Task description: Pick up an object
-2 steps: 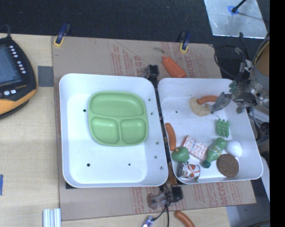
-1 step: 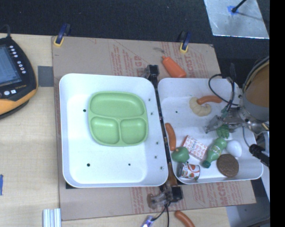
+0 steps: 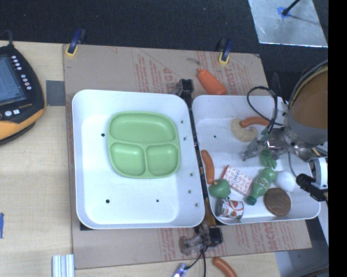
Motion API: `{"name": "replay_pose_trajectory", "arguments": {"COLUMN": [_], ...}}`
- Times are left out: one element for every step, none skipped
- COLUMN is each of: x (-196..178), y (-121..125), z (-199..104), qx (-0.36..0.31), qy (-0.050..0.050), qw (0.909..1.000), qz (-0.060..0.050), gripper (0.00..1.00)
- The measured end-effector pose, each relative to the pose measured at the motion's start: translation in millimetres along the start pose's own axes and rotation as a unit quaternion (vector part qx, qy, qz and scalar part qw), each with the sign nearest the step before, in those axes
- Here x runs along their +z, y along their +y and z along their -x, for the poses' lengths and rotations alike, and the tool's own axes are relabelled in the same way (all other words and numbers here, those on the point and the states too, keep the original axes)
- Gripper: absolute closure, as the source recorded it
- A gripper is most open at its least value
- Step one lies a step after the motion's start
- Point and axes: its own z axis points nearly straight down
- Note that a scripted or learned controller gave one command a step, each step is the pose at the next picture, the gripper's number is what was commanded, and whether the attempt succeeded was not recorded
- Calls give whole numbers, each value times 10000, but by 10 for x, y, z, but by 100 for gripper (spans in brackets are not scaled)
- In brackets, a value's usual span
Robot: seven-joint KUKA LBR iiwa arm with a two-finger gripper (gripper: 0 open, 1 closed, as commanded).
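Hovering low over the right bin, the gripper sits at the frame's right — whether it is apart or together I cannot tell.

Just below it lies the green bottle, tilted, neck toward the lower left, between the red-and-white packet and the brown disc. It looks like light, stiff, smooth plastic — likely to roll or slip, so across the wider body seems the best hold. The green tray rests well apart in the left bin.
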Motion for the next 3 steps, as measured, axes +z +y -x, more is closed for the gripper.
{"name": "replay_pose_trajectory", "arguments": {"x": [-101, -100, 162], "y": [-3, -3, 782], "z": [12, 12, -495], "qx": [-12, -17, 3], "qy": [-5, -8, -5], "qw": [10000, 10000, 10000], "qz": [-10, -12, 11], "gripper": [100, 0, 0]}}
